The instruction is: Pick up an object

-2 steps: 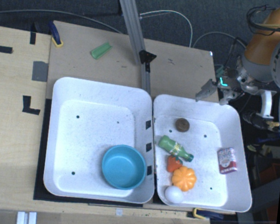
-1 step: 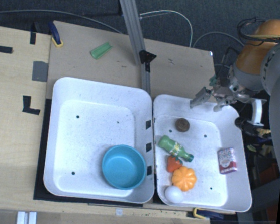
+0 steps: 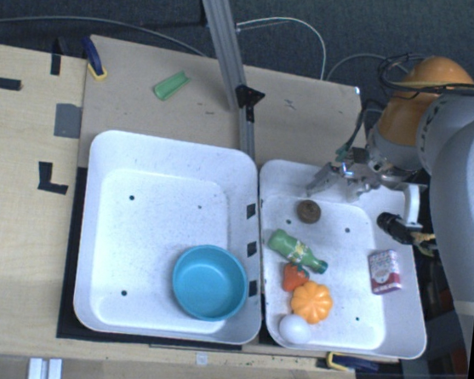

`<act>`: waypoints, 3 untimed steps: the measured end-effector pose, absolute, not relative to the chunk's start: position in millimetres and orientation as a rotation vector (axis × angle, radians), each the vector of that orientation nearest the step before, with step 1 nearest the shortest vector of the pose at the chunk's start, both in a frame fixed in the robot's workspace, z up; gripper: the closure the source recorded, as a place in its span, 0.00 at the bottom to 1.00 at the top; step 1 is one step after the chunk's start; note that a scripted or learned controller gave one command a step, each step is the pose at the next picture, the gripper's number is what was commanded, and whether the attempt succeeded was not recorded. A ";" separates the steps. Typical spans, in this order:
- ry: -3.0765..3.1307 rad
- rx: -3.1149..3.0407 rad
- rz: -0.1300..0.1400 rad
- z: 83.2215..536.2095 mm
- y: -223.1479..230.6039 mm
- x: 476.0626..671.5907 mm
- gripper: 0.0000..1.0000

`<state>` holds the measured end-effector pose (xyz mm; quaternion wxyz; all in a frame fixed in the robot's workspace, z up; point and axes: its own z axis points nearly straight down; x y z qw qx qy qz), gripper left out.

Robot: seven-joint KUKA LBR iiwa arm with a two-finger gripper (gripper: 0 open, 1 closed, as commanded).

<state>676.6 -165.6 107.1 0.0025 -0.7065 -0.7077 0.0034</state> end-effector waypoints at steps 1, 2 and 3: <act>-2.217 -2.216 0.017 92.5 -167.0 675.9 0.00; -2.218 -2.212 0.017 100.6 -165.3 675.4 1.00; -2.226 -2.222 -0.003 151.1 -173.7 679.1 1.00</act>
